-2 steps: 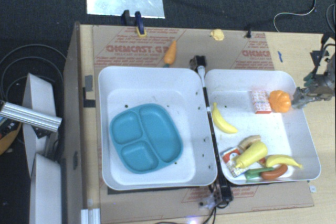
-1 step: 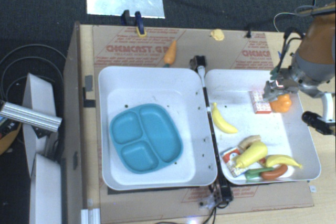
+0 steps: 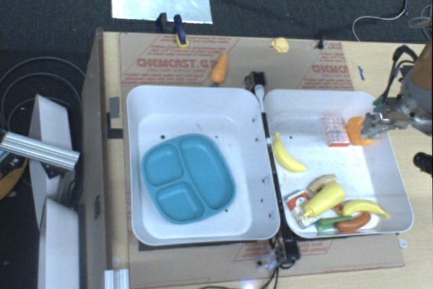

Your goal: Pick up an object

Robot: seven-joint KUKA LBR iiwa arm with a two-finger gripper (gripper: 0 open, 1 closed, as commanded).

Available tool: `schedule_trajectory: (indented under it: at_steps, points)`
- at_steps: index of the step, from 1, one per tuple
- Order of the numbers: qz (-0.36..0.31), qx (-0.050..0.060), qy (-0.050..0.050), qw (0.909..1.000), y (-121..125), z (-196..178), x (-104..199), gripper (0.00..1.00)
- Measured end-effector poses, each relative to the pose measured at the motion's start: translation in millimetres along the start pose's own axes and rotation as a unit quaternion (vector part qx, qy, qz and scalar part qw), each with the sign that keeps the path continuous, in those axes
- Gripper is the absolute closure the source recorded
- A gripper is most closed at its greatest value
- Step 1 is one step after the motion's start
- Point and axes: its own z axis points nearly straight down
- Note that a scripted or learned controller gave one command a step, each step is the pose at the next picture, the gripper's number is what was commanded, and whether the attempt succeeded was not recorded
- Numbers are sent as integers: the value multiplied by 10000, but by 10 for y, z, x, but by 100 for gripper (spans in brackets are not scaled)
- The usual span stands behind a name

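**Camera view: gripper at the orange piece in the right bin**

Seen from above at a slant: two white bins side by side on a cardboard-covered bench [image 3: 169, 54]. In the left bin [image 3: 139, 105], a blue divided plate [image 3: 187, 176], lying flat, a little below the middle of the frame.

In the right bin [image 3: 298, 105], several toy foods. Near the left wall of it, a small yellow banana [image 3: 287, 155]. In the upper right part, a pinkish white packet [image 3: 335, 131], and touching its right side an orange object [image 3: 357, 132], rounded, kind not clear. At the lower edge, a heap: a yellow bottle [image 3: 323, 200] tilted, a second banana [image 3: 364, 208] beside it on the right, a red sausage [image 3: 354, 222] under that, plus something green and something brown, too small to name.

At the right edge of the frame, the grey arm, reaching in. Gripper [image 3: 373, 126] low over the right bin, right against the orange object, metal fingers [image 3: 377, 120] at its right side. Impossible to tell whether open or closed, or whether the orange object sits between them.

Outside the bins, on the bench above the left bin, an orange carrot [image 3: 218, 68]; further right, a small yellow lump [image 3: 280, 45].
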Motion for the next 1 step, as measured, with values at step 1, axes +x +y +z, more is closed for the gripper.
schedule_trajectory:
  at_steps: [1]
  points:
    - [-36, -13, 6, 10000, 209, -138, 182, 100]
